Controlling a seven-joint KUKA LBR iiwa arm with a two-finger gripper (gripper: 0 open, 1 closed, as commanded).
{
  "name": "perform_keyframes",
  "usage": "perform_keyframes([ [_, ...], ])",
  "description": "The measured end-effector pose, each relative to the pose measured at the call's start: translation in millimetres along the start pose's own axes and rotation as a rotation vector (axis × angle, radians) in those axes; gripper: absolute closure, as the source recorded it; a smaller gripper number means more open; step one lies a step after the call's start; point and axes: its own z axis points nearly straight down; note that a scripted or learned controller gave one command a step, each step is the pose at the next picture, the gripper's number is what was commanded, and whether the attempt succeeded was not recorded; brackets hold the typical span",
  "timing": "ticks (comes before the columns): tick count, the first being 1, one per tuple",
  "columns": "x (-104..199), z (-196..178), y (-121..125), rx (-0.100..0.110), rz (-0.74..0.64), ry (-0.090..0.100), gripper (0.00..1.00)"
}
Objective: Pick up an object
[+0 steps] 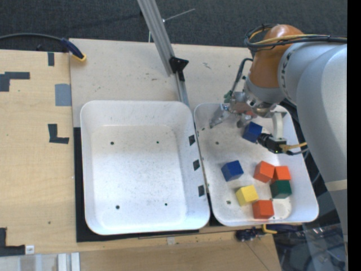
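My gripper [246, 116] hangs over the far end of the right bin [217, 205], below the orange band of the arm. A dark blue block [252, 132] sits right under it, tilted, touching or very close to the gripper; whether it is held is unclear. Nearer the front of the same bin lie a blue cube [232, 170], two orange blocks [264, 171] [282, 173], a green block [280, 188], a yellow cube [246, 195] and a red-orange cube [263, 209].
The left bin [90, 151] stands beside the right one, their rims meeting in the middle. A slanted metal rail [161, 33] crosses the back of the bench. The arm's grey body [321, 89] covers the right side.
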Motion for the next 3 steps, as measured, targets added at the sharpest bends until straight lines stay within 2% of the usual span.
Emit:
perform_keyframes([
  [1, 1, -13, 2, -0.005, -0.002, 0.000, 1.00],
  [3, 4, -99, 4, -0.010, 0.000, 0.000, 1.00],
])
